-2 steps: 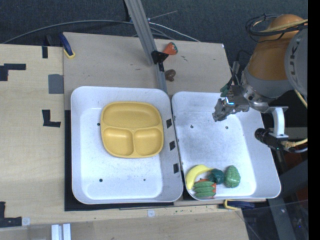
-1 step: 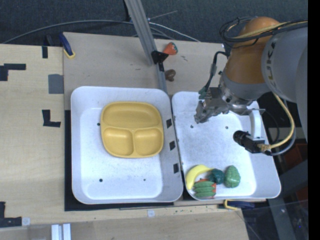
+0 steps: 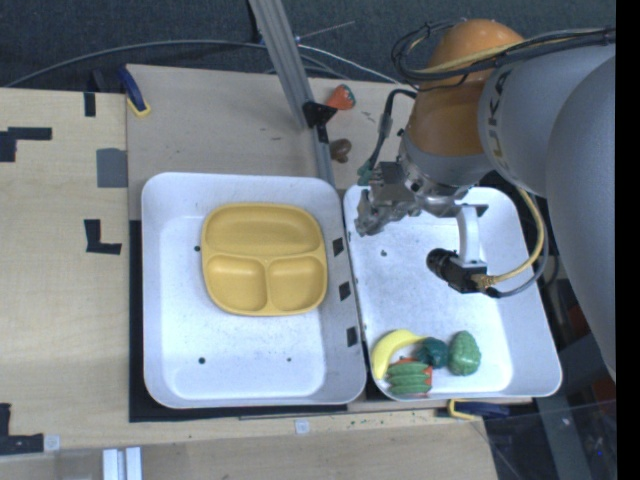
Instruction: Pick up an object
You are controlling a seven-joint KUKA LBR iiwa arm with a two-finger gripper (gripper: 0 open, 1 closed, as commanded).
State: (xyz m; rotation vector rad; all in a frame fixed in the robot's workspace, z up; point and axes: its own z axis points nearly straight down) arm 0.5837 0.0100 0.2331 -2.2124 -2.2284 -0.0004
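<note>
In the right bin (image 3: pixel 500 368) a cluster of toy food lies at the near edge: a yellow banana (image 3: pixel 392 346), a green ridged vegetable with a red end (image 3: pixel 409 376), a dark teal piece (image 3: pixel 434 352) and a green bumpy piece (image 3: pixel 464 353). My gripper (image 3: pixel 372 214) hangs over the far left corner of that bin, well away from the cluster. I see nothing between its fingers.
A yellow divided plate (image 3: pixel 265 258) rests in the left bin (image 3: pixel 170 368). A grey pole (image 3: pixel 285 48) rises behind the bins, with a small orange and brown object (image 3: pixel 341 96) beside it. The arm's bulk covers the right bin's far right part.
</note>
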